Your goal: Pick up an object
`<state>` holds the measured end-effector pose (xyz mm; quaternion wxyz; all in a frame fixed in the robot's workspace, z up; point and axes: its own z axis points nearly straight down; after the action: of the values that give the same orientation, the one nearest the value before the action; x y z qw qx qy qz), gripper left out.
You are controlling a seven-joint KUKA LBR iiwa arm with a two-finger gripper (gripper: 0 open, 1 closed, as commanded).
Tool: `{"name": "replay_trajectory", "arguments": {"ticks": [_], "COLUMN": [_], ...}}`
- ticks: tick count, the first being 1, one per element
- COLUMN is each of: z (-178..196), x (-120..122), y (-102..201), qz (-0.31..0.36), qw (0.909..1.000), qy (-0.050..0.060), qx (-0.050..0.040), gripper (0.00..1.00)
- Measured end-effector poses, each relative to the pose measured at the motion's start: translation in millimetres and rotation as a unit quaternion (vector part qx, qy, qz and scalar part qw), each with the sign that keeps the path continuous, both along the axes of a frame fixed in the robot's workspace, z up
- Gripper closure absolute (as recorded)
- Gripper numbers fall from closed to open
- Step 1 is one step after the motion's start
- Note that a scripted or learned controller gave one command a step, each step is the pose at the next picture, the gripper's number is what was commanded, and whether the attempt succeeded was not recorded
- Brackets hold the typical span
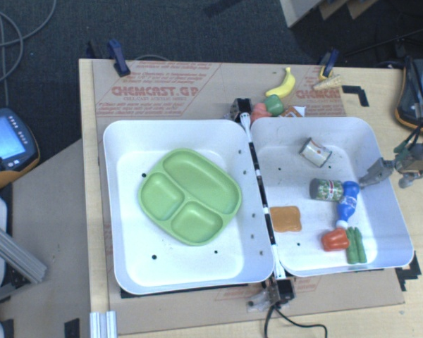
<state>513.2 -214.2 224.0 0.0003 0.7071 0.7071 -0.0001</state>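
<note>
Left of the parted, empty pincer lies the green can.

We can read red print on the brown cardboard sheet lying under the two bins: "CHEMCAST GP" in large letters along its far edge, with lines of smaller red print above and below it that we cannot make out. Near the far right corner the same red lettering appears again, partly covered and unreadable. The small green-labelled can bears print too blurred to read.
</note>
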Motion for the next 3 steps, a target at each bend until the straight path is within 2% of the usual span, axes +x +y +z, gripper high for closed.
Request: {"name": "replay_trajectory", "arguments": {"ticks": [1,2,3], "z": [-111.9,-140.7,-139.0], "x": [38.9,18.1,73.6], "y": [26.1,37.7,40.9], "qz": [0.001,0.000,0.002], "qw": [1.0000,1.0000,1.0000], "qy": [-0.008,0.002,-0.003], "qx": [-0.0008,0.0016,-0.0009], "gripper": [0.00,0.00,0.00]}}
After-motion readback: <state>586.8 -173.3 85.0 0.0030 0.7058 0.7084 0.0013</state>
